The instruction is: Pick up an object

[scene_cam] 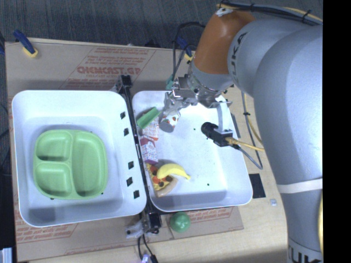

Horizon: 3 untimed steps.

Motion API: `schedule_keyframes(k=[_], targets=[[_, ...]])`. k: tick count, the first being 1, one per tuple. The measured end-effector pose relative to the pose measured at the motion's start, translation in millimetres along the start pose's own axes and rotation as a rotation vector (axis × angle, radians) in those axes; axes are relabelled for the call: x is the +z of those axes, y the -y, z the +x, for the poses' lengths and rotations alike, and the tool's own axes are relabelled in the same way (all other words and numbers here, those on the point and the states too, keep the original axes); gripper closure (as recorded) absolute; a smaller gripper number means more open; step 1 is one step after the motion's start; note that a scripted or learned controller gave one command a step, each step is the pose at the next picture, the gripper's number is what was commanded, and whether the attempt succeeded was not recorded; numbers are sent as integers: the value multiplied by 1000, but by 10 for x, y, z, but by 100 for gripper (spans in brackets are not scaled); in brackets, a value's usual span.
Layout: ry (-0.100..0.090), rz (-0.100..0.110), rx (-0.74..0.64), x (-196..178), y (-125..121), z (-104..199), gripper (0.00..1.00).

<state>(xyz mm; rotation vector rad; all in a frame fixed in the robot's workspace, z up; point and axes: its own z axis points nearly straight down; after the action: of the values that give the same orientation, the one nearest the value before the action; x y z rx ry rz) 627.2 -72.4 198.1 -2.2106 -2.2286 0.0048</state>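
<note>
My gripper (pixel 173 99) hangs over the back left part of the right bin (pixel 230 169), under the orange wrist band. A small grey and red object (pixel 168 121) sits directly below it, touching or nearly touching it; whether it is gripped is unclear. A green object (pixel 146 116) lies just left of that. Along the bin's left wall lies a red and white packet (pixel 149 145). A yellow banana (pixel 175 171) and a pizza-slice toy (pixel 162 184) rest near the front left corner.
The left bin (pixel 27 114) holds a green divided plate (pixel 70 163). A black part with a yellow cable (pixel 215 133) hangs over the right bin's middle. A green ball (pixel 179 221) lies on the cardboard in front of the bins. The arm covers the right side.
</note>
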Motion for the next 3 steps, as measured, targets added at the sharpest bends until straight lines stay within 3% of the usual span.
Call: schedule_keyframes(k=[1,2,3], targets=[[1,2,-3,-104,-3,-1,100],[0,-1,0,-472,670,399,100],[0,0,1,-469,672,394,0]])
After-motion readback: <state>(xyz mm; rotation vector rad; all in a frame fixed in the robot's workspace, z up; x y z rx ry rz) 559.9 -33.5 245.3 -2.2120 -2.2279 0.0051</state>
